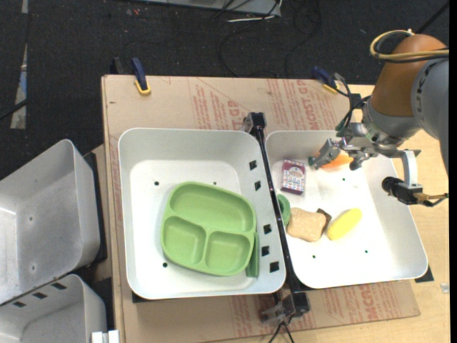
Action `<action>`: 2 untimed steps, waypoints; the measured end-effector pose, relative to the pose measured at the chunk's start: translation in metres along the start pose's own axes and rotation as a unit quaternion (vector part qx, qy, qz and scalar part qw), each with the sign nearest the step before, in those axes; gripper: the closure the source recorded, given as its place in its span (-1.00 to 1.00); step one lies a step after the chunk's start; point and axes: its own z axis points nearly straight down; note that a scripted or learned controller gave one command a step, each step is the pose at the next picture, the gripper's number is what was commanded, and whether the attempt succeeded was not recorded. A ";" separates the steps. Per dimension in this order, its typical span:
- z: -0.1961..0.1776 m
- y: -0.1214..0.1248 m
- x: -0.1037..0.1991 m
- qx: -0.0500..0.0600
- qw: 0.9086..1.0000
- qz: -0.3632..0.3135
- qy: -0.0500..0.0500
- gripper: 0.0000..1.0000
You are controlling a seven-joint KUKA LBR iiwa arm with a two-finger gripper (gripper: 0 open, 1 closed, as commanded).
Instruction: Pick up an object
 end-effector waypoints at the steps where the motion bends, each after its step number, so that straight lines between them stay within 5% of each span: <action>1: 0.053 0.000 0.001 -0.001 1.000 0.000 0.000 -1.00; 2: 0.039 0.002 0.001 -0.004 1.000 0.000 -0.001 1.00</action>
